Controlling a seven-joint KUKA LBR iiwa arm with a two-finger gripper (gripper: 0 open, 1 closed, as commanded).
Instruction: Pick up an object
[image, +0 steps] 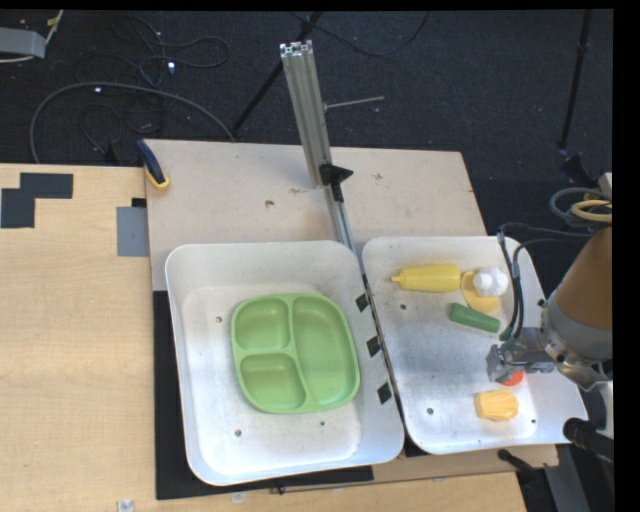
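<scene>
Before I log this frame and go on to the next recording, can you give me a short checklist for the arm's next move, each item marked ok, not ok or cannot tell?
1. Objects to pick lie in the right bin: ok. A yellow bottle, a white piece, a green stick, a yellow block.
2. Gripper is over the right bin: ok, near its right side.
3. An object is between the fingers: cannot tell. A small orange-red thing sits right under the gripper.
4. Yellow block is apart from the gripper: ok, it lies just below it in the view.
5. Green tray is out of the way: ok, it lies in the left bin.
</scene>
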